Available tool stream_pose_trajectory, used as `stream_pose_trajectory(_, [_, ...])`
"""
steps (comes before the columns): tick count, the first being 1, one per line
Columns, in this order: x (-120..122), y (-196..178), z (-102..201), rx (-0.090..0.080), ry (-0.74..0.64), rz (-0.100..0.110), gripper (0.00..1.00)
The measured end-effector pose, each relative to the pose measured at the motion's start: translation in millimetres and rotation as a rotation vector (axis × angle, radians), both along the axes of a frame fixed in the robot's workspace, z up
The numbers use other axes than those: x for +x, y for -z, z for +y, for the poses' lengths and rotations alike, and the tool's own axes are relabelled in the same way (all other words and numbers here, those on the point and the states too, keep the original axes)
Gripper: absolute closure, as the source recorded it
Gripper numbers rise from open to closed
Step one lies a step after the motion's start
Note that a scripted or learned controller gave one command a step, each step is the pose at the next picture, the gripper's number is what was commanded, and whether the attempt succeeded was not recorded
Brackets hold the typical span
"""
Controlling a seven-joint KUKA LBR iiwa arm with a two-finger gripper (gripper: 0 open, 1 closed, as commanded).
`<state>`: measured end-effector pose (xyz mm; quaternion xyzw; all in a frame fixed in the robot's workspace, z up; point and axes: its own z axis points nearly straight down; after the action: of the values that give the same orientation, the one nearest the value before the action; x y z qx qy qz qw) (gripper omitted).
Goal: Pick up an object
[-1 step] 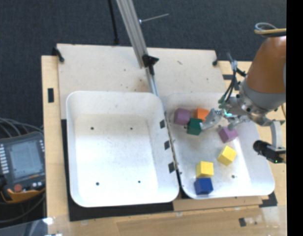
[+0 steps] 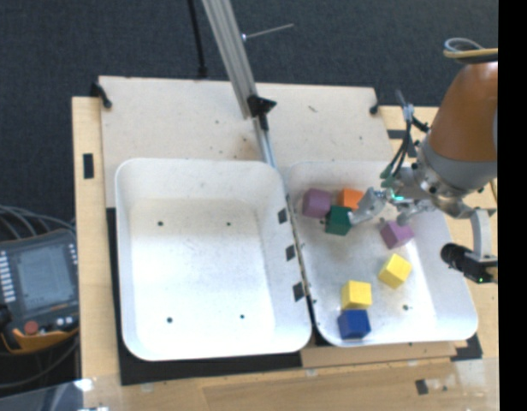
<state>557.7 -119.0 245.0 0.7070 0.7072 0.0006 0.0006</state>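
Observation:
The right bin holds several small blocks. A purple block, an orange block and a green block cluster at its upper left. Another purple block lies mid-bin, with a yellow block below it. A second yellow block and a blue block sit near the front edge. My gripper reaches in from the right, low over the bin, its tip right beside the orange and green blocks. Nothing is visibly held.
The left bin stands beside the right one, sharing a middle wall. A slanted metal pole comes down to the bins' back junction. A teach pendant lies off the bench at the left.

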Motion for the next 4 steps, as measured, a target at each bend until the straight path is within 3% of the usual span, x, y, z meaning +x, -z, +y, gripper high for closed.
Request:
stream_pose_trajectory(3, [-2.7,148.0,-15.8,-0.003,0.001,0.0,0.0])
stream_pose_trajectory(4, [-1.2,135.0,-16.8,-0.002,0.008,-0.006,1.0])
